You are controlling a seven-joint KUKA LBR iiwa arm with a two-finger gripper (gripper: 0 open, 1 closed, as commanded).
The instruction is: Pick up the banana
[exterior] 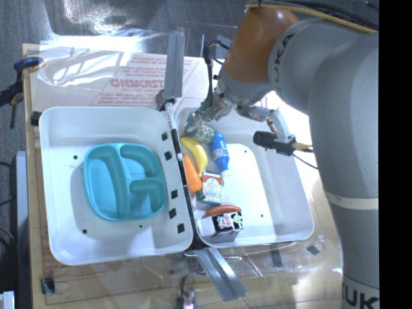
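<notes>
The arm [335, 108] is thick and grey with an orange band [257, 44]. Black cables [309, 8] run along it. White "KUK" lettering [360, 295] marks its base.

Grey carpet [77, 5] around a pale wooden bench [96, 85], glare on clear plastic sheeting [84, 60]

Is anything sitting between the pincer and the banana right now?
Nothing visible blocks it. The pincer hangs just above the far end of the banana. A blue bottle lies close on its right, and an orange item beside it, crowding the grasp.
</notes>
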